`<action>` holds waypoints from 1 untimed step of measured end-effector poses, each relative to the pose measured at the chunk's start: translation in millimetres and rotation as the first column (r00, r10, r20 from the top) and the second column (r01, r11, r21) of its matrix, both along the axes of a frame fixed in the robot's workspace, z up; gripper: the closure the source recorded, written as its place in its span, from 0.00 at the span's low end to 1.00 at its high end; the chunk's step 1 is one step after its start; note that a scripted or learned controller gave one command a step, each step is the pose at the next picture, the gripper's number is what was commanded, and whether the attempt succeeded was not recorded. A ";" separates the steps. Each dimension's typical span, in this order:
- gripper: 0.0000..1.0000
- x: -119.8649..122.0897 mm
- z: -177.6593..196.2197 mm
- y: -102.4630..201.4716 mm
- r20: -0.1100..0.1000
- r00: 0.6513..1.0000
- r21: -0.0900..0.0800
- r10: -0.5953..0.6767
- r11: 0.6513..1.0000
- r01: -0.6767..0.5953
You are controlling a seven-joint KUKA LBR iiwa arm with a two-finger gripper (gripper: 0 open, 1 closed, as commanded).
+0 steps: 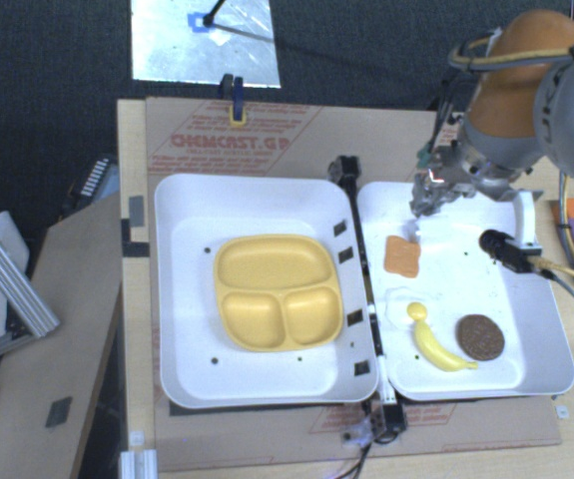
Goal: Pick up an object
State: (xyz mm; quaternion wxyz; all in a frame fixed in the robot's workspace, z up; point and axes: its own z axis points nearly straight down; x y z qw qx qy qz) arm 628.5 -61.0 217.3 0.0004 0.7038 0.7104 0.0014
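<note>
The orange slab, a small flat rounded-rectangle piece, lies in the right bin near its left wall, its long axis running roughly up and down the view. Below it a yellow toy banana lies on a slant, its stem end toward the upper left and its tip toward the lower right. Just beside the banana's tip sits a dark brown round cookie, flat on the bin floor. The gripper hangs over the bin's upper left part, just above the slab and apart from it; I cannot tell how it is set. The left bin holds a yellow divided plate with three compartments.
</note>
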 end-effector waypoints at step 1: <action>1.00 -5.7 4.6 43.2 -0.001 1.000 0.001 0.000 1.000 0.000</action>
